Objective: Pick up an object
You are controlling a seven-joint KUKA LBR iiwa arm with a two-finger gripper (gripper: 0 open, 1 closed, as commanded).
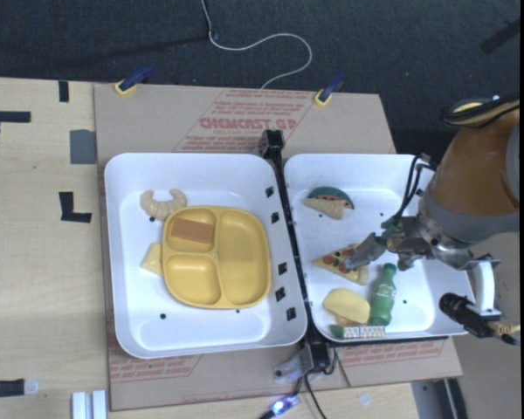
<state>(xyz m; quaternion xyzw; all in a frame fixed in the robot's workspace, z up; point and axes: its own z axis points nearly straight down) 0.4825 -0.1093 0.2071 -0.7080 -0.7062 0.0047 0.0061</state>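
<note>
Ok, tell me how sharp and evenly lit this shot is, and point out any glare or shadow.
Camera view: lighting is soft and even, with mild glare whitening the left bin floor; the yellow tray casts only a thin shadow. The image is slightly soft overall, and the gripper over the pizza slice looks blurred, so its fingers are hard to read.

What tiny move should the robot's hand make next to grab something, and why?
Probably lower straight down. The hand hovers in the right bin directly beside the pizza slice, the nearest thing to it, with the green bottle just below. Whether its fingers are spread is unclear.
</note>
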